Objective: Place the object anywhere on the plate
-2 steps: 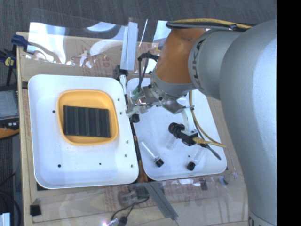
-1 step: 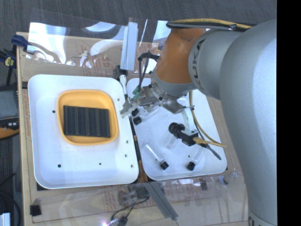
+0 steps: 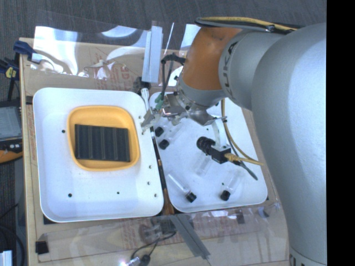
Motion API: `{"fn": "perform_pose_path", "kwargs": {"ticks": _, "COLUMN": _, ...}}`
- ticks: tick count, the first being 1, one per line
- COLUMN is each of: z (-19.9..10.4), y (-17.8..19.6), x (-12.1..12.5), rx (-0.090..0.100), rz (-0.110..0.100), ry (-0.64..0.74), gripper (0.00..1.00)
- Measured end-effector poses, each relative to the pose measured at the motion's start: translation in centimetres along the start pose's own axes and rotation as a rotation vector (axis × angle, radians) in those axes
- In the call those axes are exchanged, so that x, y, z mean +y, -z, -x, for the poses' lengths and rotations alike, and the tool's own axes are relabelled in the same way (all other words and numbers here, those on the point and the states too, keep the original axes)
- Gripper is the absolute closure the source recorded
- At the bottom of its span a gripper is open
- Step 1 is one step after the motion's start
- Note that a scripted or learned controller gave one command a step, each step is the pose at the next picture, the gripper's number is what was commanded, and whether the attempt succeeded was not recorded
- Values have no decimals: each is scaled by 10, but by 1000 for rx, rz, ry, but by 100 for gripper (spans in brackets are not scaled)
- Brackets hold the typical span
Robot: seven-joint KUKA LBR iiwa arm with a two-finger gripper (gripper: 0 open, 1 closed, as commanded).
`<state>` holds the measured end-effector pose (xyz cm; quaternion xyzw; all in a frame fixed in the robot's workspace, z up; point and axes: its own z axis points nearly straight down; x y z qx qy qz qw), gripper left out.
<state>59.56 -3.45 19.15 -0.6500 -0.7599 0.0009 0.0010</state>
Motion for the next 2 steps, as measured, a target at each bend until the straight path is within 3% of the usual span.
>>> {"fn": "perform_pose_path", "kwargs": {"ticks": 1, "z": 51, "y": 10, "x": 13, "rx": -1, "rz": 3, "ry": 125, "gripper": 0}}
{"fn": "perform_pose_path", "kwargs": {"ticks": 2, "z": -51, "y": 0, "x": 48, "rx": -1, "rz": 2, "ry": 143, "gripper": 0}}
